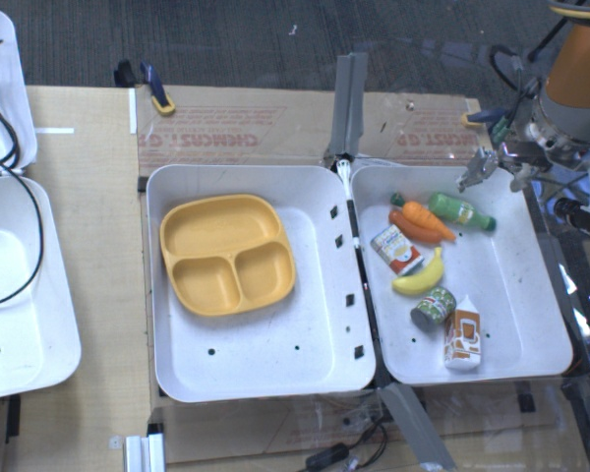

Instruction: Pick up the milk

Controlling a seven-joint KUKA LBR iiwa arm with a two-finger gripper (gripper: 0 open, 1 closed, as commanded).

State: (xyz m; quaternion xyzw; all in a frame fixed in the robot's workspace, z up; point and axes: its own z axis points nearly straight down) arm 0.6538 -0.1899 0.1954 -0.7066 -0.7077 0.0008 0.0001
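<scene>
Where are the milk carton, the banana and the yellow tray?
milk carton [462, 339], camera view, middle of its printed front face.
banana [420, 277], camera view, middle of its curved body.
yellow tray [227, 254], camera view, ridge between its compartments.

Arm [577, 62] cut by right edge — milk [462, 339] label unreadable.

Milk [462, 338] probably touches can [434, 307] in right bin [531, 293].

Milk [462, 339] hemmed on its left by can [434, 308], touching; banana [420, 274] just beyond. Open bin floor [516, 283] to its right and above, clear for approach.
</scene>
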